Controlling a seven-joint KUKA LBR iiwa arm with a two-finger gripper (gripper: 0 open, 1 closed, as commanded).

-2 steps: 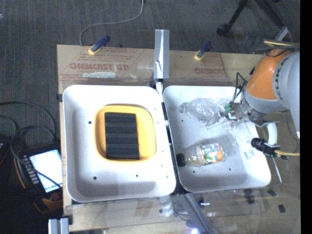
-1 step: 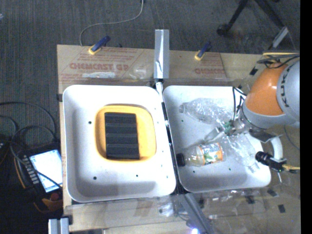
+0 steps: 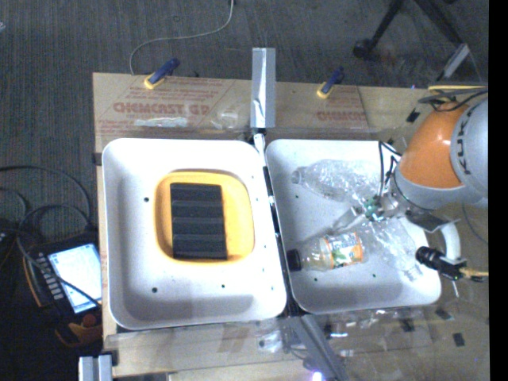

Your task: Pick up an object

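From my seat the light looks even and fairly bright on the bench, dimmer over the dark floor around it. The left bin and right bin are nearly washed out white, with soft shadows along their inner walls. The clear bottles throw small glints and their outlines blur into the bin. The whole picture is soft and grainy; edges look slightly bowed.
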